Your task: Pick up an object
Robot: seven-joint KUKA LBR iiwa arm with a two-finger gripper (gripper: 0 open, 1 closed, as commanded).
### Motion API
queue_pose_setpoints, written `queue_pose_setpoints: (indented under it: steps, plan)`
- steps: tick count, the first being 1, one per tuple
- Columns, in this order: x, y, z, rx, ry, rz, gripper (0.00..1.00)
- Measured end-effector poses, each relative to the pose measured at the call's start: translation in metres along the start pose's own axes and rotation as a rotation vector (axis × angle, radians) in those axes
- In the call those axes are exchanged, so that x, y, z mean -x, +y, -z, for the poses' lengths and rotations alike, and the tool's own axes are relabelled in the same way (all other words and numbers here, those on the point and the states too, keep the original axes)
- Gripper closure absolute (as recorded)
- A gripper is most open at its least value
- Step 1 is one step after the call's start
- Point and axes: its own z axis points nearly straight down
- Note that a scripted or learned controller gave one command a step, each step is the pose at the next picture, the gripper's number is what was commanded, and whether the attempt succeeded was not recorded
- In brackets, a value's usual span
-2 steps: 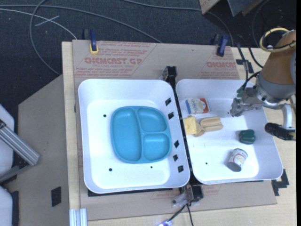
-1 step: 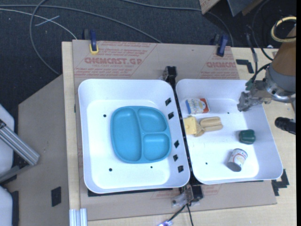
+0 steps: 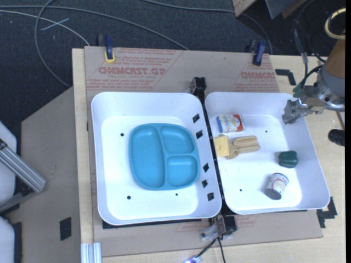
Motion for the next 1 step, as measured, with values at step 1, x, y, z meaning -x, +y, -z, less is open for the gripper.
queue_pose_setpoints:
  steps: [1]
  plan:
    - [-0.062,-0.0057,0.0044,-0.005,0.005,0.005,1.0]
